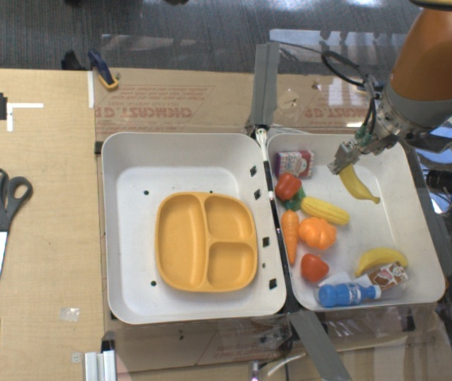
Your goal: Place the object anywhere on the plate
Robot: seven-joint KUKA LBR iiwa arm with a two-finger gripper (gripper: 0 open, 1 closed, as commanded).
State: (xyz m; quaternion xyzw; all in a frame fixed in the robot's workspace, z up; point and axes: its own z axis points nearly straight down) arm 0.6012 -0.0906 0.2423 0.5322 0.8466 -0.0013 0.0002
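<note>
Arm (428, 54) entering from right above right bin (424, 236). Left bin (122, 228) holds yellow plate (206, 241). Gripper (346, 159) just above banana (358, 184) in right bin's far part, touching its upper end; finger state cannot be told.

Pincer (343, 162) low over right bin (416, 213), at upper end of a banana (358, 184); grip not discernible. Left bin (122, 213) holds yellow divided plate (206, 241). Scissors (3, 213) on surface (35, 292), left of bins.
</note>
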